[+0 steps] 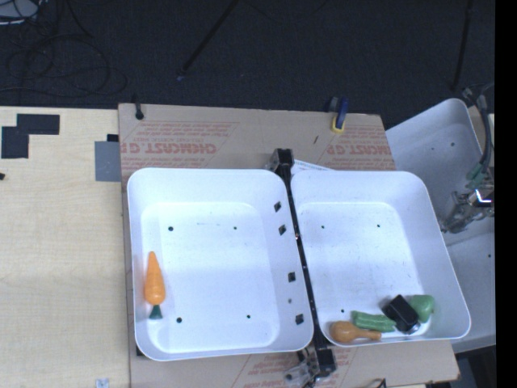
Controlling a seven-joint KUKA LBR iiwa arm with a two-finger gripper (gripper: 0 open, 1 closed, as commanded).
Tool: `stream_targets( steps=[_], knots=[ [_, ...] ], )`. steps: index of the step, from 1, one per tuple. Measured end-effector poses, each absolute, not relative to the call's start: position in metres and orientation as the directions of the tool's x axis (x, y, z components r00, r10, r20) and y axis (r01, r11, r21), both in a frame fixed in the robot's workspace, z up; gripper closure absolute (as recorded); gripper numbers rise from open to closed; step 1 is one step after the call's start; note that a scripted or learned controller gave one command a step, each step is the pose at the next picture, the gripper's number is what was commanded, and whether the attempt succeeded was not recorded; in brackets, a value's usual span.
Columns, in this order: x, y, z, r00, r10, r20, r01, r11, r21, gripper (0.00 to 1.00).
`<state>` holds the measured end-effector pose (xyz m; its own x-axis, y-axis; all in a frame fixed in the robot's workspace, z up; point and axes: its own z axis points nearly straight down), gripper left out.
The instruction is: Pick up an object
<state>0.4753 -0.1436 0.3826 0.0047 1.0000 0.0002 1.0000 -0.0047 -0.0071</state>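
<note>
An orange toy carrot [153, 281] with a small green top lies in the left bin [202, 186], close against its left wall and toward the near side, its green end pointing near. Nothing lies beside it; the rest of that bin's floor around it is bare white, dotted with a few small dark marks.

In the right bin [363, 186], 4 things crowd the near right corner: a black block [401, 312] rests tilted against a light green piece [422, 304], a darker green pod-like piece [372, 322] lies just left of the block, touching it, and an orange-brown pear-shaped piece [352, 332] sits nearest, against the near wall. They overlap one another, so each hems in its neighbours.

A black divider strip [292, 249] with clips runs between the 2 bins. Both bins sit on a brown cardboard sheet [242, 140] over the pale wooden surface [56, 257]. A blue-and-yellow clamp [339, 114] grips the cardboard's far edge.

At the far right, a grey panel [436, 140] and some metal hardware [472, 200] show; whether that is the pincer, and how it is set, I cannot tell.
</note>
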Motion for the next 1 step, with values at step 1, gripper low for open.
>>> stream_targets(
  steps=[1],
  knots=[
    [0.4765,-0.0474,0.463,-0.01,1.0,0.001,1.0,0.01,0.006,1.0]
  ],
)
